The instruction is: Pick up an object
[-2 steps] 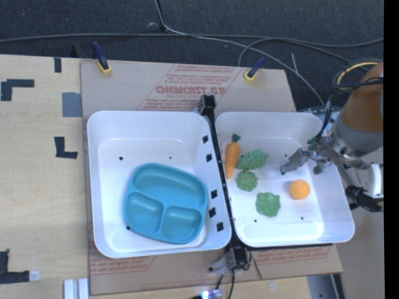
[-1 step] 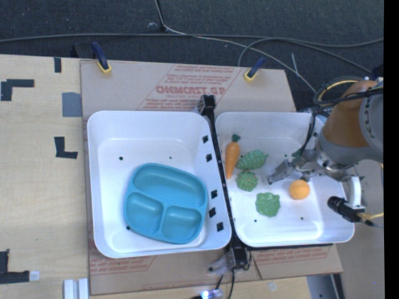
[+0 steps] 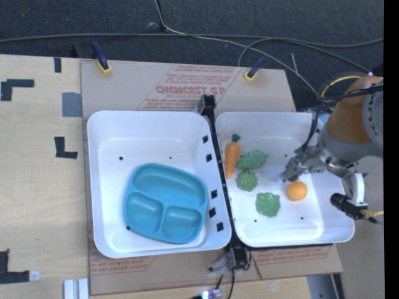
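Camera view: jaws (image 3: 291,171) just above orange ball (image 3: 297,191).

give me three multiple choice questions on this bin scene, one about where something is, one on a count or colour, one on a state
1. Where does the blue tray lie?
A. in the left bin
B. in the right bin
C. on the cardboard outside the bins

2. How many green pieces lie in the right bin?
A. one
B. three
C. five

3. How does the orange ball stand to the gripper?
A. lifted clear of the bin
B. resting on the bin floor just below the gripper
C. lying in the tray

Answers: 1 A, the tray sits on the left bin floor. 2 B, three green pieces cluster beside the carrot. 3 B, the ball lies on the white floor.
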Controlling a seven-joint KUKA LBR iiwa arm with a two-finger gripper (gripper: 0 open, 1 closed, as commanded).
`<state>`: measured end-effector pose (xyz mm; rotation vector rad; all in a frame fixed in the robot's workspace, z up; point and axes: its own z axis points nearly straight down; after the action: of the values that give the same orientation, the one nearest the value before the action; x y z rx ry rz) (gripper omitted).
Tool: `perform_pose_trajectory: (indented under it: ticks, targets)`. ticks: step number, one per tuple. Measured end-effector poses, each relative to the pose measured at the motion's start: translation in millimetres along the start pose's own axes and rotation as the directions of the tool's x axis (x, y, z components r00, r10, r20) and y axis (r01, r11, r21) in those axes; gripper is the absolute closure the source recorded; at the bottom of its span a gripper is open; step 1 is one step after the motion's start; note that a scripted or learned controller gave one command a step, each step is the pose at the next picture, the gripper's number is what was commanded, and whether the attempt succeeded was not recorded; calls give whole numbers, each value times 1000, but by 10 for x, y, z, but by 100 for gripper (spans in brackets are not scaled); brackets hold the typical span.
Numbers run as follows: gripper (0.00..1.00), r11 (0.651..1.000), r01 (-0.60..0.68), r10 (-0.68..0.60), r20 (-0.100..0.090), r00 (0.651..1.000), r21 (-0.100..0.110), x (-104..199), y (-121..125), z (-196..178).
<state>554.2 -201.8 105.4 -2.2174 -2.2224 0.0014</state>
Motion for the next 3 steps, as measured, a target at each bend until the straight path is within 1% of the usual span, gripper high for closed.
perform_pose_trajectory:
  ticks: [1, 2, 3]
  targets:
    - [100, 1000, 0, 0, 1, 1000, -5, 69, 62, -591]
    - [100, 1000, 0, 0, 2, 1000, -5, 77, 37, -1212]
    - [100, 1000, 0, 0, 3, 1000, -8, 51, 78, -1841]
